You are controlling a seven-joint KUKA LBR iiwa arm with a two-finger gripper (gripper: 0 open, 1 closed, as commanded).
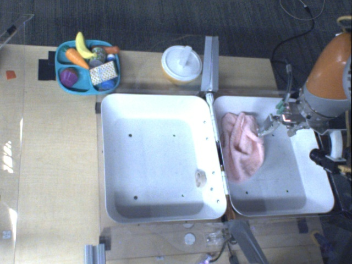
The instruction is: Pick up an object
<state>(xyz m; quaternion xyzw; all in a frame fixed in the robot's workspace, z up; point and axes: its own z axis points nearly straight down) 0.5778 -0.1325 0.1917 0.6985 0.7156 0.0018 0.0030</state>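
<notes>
The jaws [268,124] are too small and blurred to tell apart from together; a crumpled pink cloth [242,145] lies just beside them.

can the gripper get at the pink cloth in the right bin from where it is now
Probably yes. The gripper sits just beside the pink cloth at its upper right edge, inside the same right bin. Nothing lies between them, and the cloth is bunched against the bin's left wall with its top exposed.

Pink cloth [242,146]; white bins [110,164]; blue tray [60,84], yellow banana [82,45]; orange arm band [330,65]
</notes>
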